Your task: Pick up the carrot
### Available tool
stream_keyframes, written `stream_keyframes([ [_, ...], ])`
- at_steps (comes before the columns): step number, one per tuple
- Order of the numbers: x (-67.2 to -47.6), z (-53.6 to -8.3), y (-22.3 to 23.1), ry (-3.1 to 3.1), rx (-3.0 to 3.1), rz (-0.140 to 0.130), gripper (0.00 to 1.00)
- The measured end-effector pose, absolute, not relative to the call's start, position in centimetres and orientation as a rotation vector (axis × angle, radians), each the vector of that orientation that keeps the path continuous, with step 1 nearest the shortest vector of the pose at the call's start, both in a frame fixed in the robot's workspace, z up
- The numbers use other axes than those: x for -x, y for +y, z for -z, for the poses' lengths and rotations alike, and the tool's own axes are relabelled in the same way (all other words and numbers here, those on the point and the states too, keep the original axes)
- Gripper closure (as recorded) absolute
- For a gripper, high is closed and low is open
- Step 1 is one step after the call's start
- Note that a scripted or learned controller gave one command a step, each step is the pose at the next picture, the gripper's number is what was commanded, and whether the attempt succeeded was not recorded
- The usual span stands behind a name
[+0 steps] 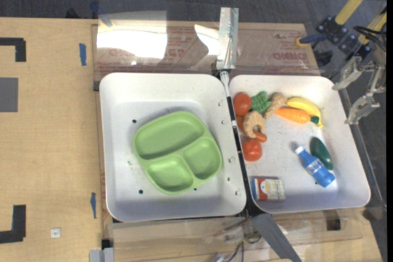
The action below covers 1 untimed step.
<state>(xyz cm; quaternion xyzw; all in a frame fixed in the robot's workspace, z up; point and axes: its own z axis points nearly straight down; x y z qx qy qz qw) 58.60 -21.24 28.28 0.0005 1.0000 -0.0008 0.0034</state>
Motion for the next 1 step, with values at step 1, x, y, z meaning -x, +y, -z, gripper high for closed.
stream_keyframes([
  [1, -58.5, -15.63, -22.2, 3.035, 0.813, -0.007, 0.0],
])
